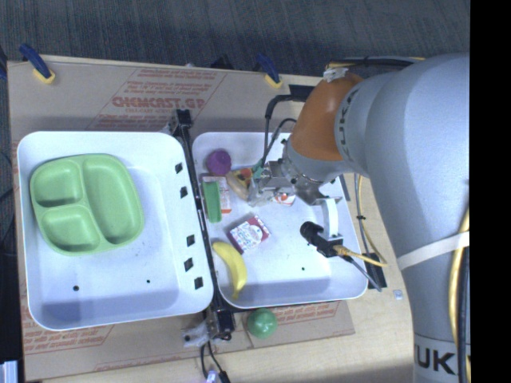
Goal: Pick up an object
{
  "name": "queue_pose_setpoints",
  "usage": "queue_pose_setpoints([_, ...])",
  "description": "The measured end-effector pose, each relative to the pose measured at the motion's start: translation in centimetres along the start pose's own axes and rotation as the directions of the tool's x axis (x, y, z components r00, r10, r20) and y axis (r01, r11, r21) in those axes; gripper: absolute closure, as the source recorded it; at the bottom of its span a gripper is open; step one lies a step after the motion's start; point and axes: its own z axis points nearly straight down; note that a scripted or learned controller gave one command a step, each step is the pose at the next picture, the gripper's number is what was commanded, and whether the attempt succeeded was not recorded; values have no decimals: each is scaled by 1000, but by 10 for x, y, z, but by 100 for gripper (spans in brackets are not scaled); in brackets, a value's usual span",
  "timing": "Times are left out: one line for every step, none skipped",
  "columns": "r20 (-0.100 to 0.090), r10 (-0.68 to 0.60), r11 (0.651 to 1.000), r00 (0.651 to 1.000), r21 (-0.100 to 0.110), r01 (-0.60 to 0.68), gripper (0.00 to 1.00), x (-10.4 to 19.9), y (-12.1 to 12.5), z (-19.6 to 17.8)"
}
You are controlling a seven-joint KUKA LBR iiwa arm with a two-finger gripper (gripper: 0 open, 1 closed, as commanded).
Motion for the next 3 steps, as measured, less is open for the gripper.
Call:
queue_pose_setpoints([-1, 4, 1000, 1000, -4, -4, 100, 23, -37, -125])
queue_pose_setpoints([0, 5, 1000, 1000, -2, -5, 100, 5, -113, -135])
queue_pose_setpoints([0, 6, 1000, 1000, -4, -6, 100, -67, -76, -138])
